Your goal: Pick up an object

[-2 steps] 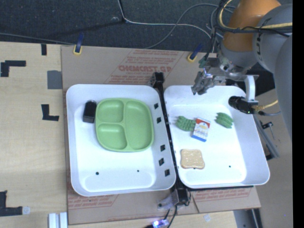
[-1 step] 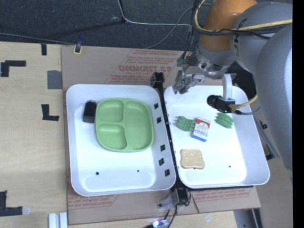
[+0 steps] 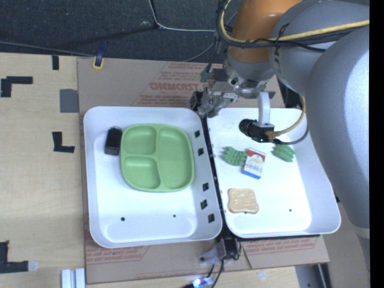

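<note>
Nothing picked up yet: my gripper (image 3: pixel 211 101) hangs over the far end of the divider between the bins, and honestly I can't tell its state. The small red-white-and-blue carton (image 3: pixel 254 163) sits in the right white bin (image 3: pixel 300 218), with the tan toast slice (image 3: pixel 243 201) nearby.

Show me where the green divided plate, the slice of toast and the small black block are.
green divided plate (image 3: pixel 158 158), camera view, centre ridge where the compartments meet.
slice of toast (image 3: pixel 243 201), camera view, middle of its top face.
small black block (image 3: pixel 113 141), camera view, middle of its top.
</note>
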Available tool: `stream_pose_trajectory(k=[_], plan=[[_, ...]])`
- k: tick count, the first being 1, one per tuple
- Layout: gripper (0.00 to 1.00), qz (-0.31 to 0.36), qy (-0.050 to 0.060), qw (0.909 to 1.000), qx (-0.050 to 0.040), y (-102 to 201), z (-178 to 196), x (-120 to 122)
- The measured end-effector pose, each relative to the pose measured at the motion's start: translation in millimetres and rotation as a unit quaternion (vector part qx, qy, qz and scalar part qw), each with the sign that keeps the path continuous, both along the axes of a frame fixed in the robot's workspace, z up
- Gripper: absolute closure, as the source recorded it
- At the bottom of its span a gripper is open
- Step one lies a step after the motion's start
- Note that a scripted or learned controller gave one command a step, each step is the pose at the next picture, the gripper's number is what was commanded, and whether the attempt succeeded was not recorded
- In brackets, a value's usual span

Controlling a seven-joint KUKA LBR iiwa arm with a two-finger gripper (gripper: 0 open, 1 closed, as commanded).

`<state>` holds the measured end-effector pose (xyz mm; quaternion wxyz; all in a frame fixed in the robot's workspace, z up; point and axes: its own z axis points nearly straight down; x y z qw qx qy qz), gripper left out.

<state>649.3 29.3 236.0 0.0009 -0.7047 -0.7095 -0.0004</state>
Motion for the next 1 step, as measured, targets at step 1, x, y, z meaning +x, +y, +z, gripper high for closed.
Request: stream_pose_trajectory(k=[1], plan=[[1.0,0.0,0.002,1.0,-0.0005,56.0,-17.2,-7.2]])
